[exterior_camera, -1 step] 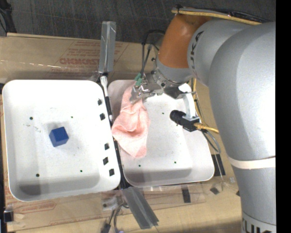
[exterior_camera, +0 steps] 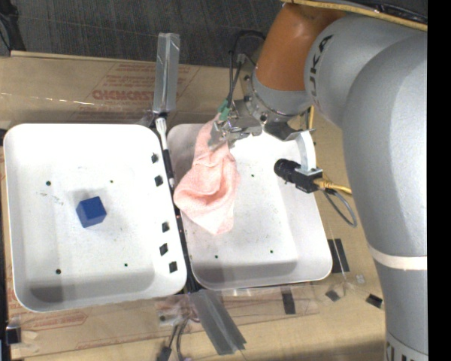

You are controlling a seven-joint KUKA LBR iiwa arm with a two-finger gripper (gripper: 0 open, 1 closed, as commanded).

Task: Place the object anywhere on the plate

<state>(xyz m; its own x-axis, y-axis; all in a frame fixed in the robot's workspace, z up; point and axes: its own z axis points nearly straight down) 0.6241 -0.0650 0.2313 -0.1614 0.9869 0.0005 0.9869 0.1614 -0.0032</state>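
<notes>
The big grey arm sits closest to the lens, coming in from the right. Its end effector hangs over the right bin, near the far left corner, pinching the top of a pink cloth that droops down. A blue cube just sits in the left bin.
</notes>
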